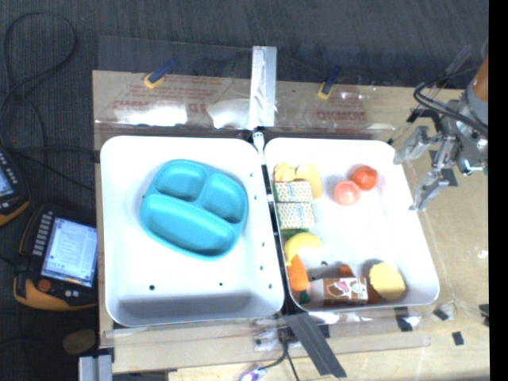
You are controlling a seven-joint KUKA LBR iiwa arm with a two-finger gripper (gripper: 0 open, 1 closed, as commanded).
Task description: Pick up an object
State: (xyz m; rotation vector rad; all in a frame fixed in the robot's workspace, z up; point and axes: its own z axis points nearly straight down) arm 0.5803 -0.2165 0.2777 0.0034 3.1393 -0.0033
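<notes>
White bins are seen side by side on a wooden bench (460, 276) over dark carpet (238, 10); toy food (355, 184) fills the right bin (413, 236), a blue tray (194, 206) the left bin (127, 292); the gripper (432, 177) is held open, empty, at the right bin's right edge

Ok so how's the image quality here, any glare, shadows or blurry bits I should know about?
Camera view: lighting is even and soft; the glossy white plastic bins look slightly washed out, with a grey shadow along the left bin's near wall. The round red toy fruits blur into a pinkish smear. The gripper at the right edge is small and indistinct. The blue compartment plate is fairly sharp.
</notes>
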